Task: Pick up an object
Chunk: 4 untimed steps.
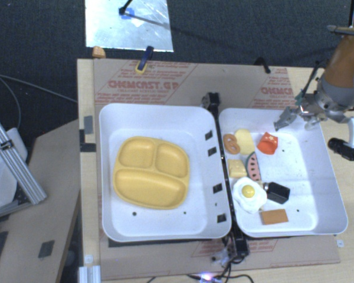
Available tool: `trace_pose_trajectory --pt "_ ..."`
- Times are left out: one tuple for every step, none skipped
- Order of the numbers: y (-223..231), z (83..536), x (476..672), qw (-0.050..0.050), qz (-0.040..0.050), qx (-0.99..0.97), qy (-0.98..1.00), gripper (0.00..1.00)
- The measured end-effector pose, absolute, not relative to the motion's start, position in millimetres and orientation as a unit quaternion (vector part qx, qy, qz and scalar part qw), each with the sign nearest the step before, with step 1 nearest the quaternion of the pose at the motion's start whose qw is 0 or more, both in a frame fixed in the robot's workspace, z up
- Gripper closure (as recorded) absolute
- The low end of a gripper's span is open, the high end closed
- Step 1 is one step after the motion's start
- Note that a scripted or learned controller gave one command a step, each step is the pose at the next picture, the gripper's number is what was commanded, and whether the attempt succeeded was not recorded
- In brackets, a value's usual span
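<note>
Gripper (pixel 295 118): fingers apart, holding nothing, over the right bin's (pixel 324 175) far edge.
Cube (pixel 268 142): red, nearest, lying free in that bin.
Advice: centre above it, descend straight, close squarely.

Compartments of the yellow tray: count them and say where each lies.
3. The yellow tray in the left bin has two small compartments at its far side, left and right, and one long compartment along the near side.

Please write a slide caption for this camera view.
Gripper above right bin of toy food; yellow tray in left bin.
</note>
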State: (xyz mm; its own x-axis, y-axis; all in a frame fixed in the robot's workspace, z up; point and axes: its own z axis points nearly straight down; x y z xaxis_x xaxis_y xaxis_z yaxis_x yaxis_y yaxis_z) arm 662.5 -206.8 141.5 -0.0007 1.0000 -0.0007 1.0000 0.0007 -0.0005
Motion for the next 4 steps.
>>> trace_pose_trajectory --pt "-196 111 669.0 0.001 0.0004 0.706 0.709 0.00" --pt "-118 83 640.9 -0.002 0.0005 0.704 0.710 0.00" --pt "-52 188 555.8 -0.002 0.0007 0.704 0.710 0.00" --pt "-131 293 527.8 0.007 0.0026 0.709 0.705 0.00"
